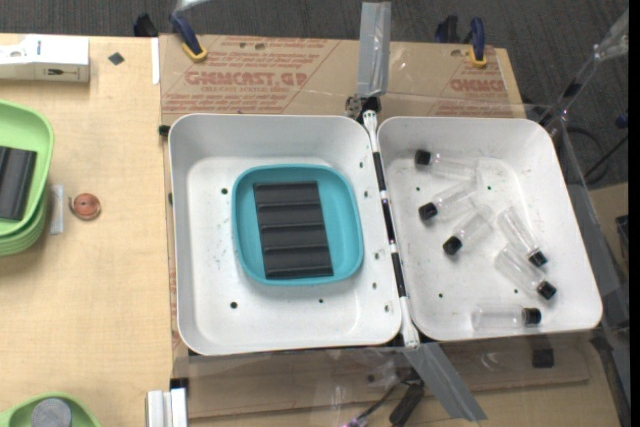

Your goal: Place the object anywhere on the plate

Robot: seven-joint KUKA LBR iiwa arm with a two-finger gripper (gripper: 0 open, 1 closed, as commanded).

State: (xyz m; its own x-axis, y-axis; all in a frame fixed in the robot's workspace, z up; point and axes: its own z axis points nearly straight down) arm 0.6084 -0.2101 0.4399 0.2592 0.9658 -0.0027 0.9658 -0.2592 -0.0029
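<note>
How the jaws stood could not be told, so the advice starts from the target and works outward. The objects to pick, several clear vials with black caps, lay scattered in the right bin (575, 215), none on the plate (243, 215). The plate sat teal and shallow in the middle of the left bin (200, 300), with a dark ribbed block (292, 230) covering most of its floor.

The best candidate was probably the vial (445, 203) near the bin's left wall. It lay apart from its neighbours and had the shortest way to travel. The pair at the right side (525, 250) lay close together, and a grasp there risked nudging both.

A clear tube would likely roll or slip, so the jaws should close across its body, square to its long axis, rather than on the cap. The carry then had to clear the ridge between the two bins (385, 215). Releasing low over the ribbed block, with the vial lying along a groove, should keep it from rolling off the rim.
</note>
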